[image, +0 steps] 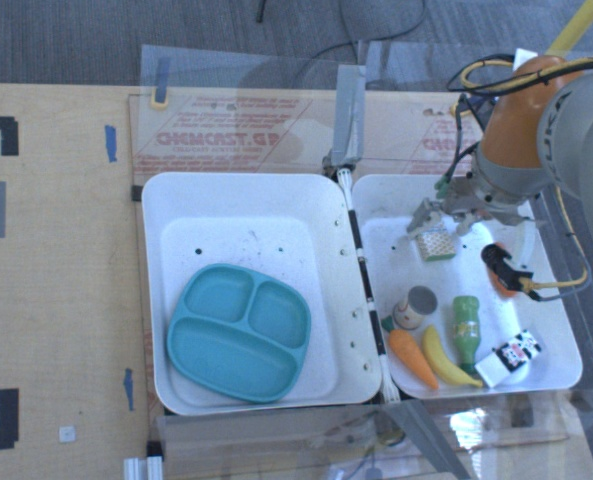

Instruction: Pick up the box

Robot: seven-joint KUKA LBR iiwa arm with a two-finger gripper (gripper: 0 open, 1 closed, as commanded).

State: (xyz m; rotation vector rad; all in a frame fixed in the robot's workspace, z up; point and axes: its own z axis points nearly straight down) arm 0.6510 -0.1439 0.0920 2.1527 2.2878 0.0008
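Fingers (422, 218) of the gripper (444, 222) stood apart, one on each side of the box (437, 243), and they looked spread wider than it rather than clamped on it. The box, small, pale and speckled, sat in the upper left part of the right bin (568, 368), just below the fingertips and right of centre in the frame. That straddling pose suited a grasp from above, and I judged the closing squeeze not yet made. The arm (521, 133), grey with its orange band, came in from the upper right and hung over the bin's top edge, which kept it away from the other things lower in the frame. Those lay bunched toward the bin's bottom edge, well apart from the box: a small jar (414, 306) with a grey lid, a carrot (412, 356), a banana (446, 358) just beside it, a green bottle (465, 330), and a black-and-white carton (512, 354) in the lower right corner. With that gap, a lift looked unlikely to disturb them. In the left bin (158, 200) a teal divided plate (239, 330) rested toward the lower left. Both bins sat on a pale wooden bench (56, 268) marked with blue tape (110, 143), with a clear sheet (226, 128) bearing red lettering behind them and grey carpet (126, 8) across the top of the frame.
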